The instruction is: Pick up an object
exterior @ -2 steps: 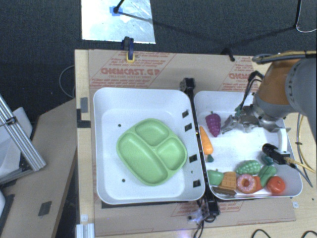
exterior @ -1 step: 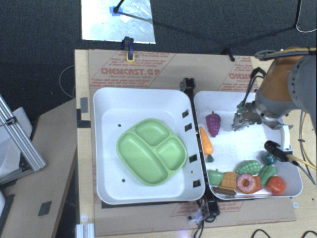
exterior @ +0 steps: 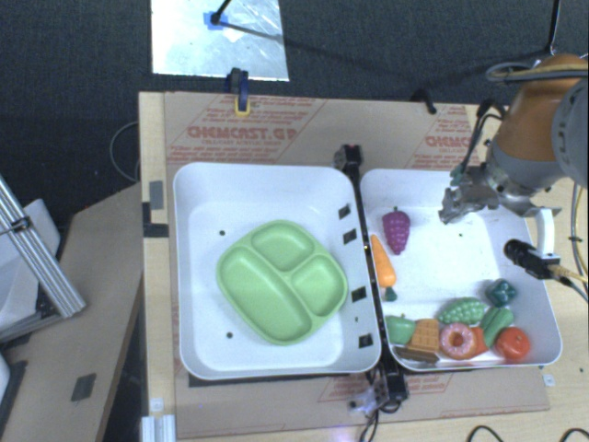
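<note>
Plastic toy food — lot held in the right bin (exterior: pixel 465 256), arm (exterior: pixel 543 127) entering from 3 o'clock.

Item nearest the gripper (exterior: pixel 454 212): purple grapes (exterior: pixel 397 229), lying at about 9 o'clock from it, near but apart, in the bin's upper left. Judged light, hard, hollow; the knobbly surface should give purchase. Best taken across the narrow width at mid-body.

Orange carrot (exterior: pixel 383 261) — against the bin's left wall, at 7 o'clock from the grapes. Smooth and tapered, likely slippery; the wall leaves little room for a finger.

Heap at the bin's 6 o'clock edge: pink doughnut (exterior: pixel 457 340), red tomato (exterior: pixel 513 343), green pieces. Crowded and touching, so a clean hold is judged harder.

Gripper state: cannot be told; nothing is seen held in it.

Left bin (exterior: pixel 198 247): one green divided plate (exterior: pixel 282 282).
</note>
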Robot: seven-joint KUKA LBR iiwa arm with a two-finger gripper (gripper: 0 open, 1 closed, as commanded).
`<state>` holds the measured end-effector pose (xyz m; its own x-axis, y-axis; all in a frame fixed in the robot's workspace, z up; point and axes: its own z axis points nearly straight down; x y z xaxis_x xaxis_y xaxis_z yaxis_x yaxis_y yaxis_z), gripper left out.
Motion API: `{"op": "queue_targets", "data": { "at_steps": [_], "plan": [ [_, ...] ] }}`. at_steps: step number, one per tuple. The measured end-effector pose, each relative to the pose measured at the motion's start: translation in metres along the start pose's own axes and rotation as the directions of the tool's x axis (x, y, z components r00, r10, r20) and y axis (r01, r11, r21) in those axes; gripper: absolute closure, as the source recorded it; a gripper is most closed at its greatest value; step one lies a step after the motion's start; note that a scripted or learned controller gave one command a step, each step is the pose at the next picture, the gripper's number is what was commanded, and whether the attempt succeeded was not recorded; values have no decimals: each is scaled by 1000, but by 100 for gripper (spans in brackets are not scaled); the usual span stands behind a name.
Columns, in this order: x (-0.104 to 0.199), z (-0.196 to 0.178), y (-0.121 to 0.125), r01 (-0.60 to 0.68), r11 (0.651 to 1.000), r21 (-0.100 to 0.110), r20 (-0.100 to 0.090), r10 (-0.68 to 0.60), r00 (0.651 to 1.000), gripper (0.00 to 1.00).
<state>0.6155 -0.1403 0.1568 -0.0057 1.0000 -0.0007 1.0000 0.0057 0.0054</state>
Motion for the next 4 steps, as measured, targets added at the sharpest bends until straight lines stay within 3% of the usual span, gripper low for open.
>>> {"op": "queue_targets", "data": {
  "at_steps": [1,2,4],
  "plan": [
    [0,-64,6,1,1000,-2,1,-1,1000,100],
    [0,-68,6,1,1000,2,0,-1,1000,100],
    [57,-66,-85,-2,1000,8,-2,2,1000,100]
  ]
}}
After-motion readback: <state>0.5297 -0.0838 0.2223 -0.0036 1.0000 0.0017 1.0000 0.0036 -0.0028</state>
